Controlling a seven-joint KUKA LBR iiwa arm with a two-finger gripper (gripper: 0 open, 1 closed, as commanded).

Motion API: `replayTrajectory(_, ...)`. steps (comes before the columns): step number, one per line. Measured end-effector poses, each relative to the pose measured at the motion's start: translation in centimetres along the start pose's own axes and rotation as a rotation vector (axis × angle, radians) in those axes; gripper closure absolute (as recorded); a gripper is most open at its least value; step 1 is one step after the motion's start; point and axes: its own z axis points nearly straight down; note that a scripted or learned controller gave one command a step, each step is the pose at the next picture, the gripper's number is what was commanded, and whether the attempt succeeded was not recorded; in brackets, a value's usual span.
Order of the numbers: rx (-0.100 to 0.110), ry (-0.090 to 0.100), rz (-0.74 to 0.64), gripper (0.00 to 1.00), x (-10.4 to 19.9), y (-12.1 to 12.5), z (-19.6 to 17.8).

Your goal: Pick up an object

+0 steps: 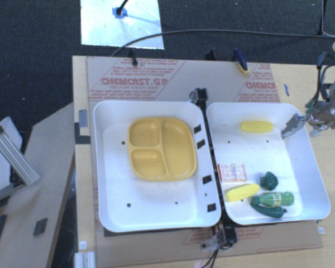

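Gripper [295, 126] hangs over the right bin's [315, 166] far right edge, metal fingers parted a little, nothing between them. Below it, near that bin's far wall, lies a smooth yellow oblong [257, 127]. Towards the near edge: a flat white card with red print [231, 172], a glossy yellow corn-shaped piece [242, 192], a small dark green lump [268, 180], a green bottle [274, 199], a dark green pod [268, 210]. Left bin [109, 166] carries a matte yellow three-part plate [162, 148]. Bins sit on a printed sheet [156, 80] on the wooden bench [329, 155]; dark carpet [33, 38] beyond
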Motion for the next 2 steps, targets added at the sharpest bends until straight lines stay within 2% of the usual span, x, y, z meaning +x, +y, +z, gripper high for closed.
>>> replayTrajectory(1, -0.011, -0.003, -0.003, 0.00, 0.0, 0.3, -0.7)
replayTrajectory(2, -0.008, -0.002, -0.001, 0.00, 0.4, -0.2, 3.7)
